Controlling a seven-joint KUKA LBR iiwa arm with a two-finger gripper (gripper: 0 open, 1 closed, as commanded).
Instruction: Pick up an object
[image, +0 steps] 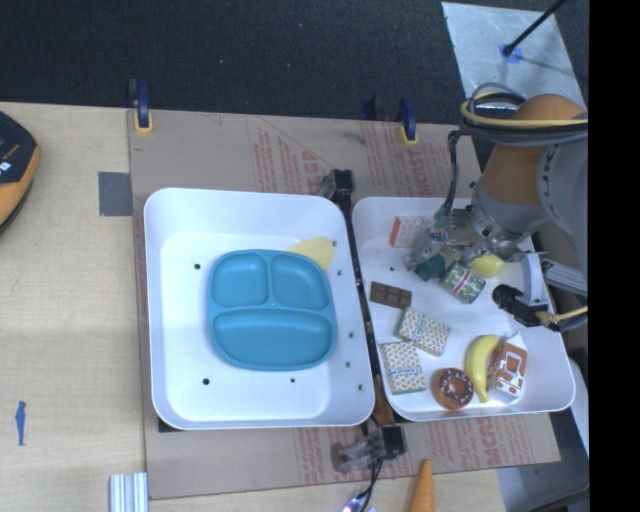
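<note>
My gripper (438, 247) is low in the far part of the right bin (560, 400), with the arm coming in from the right. Just under and in front of it lies a small dark green object (431, 268); I cannot tell whether the gripper touches it. A green can (464, 284) and a yellow lemon (488, 265) lie just to its right. An orange-and-white packet (404, 231) lies to its left by the bin's far wall.
Nearer in the right bin lie a brown chocolate bar (390, 294), two cracker packets (422, 331), a donut (452, 388), a banana (481, 364) and a red-and-white box (509, 372). The left bin (170, 390) holds a blue divided plate (271, 307) and a yellow wedge (315, 250).
</note>
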